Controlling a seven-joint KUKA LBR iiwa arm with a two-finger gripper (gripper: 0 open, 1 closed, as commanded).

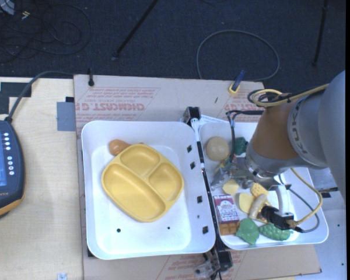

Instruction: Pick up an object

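Note:
My gripper reaches down into the right bin, just below a beige ball and beside a dark green piece. The grey wrist and its orange band hide most of the gripper. Right under it lie small yellow pieces, a corn cob and a pale banana-like piece. A red box lies at the bin's left side. Two green toys rest near the front edge. I see nothing held by the gripper.
The left bin holds a yellow divided plate with an orange object at its far corner. A black divider runs between the bins. Cables loop over the right bin. A handheld pendant lies at the far left.

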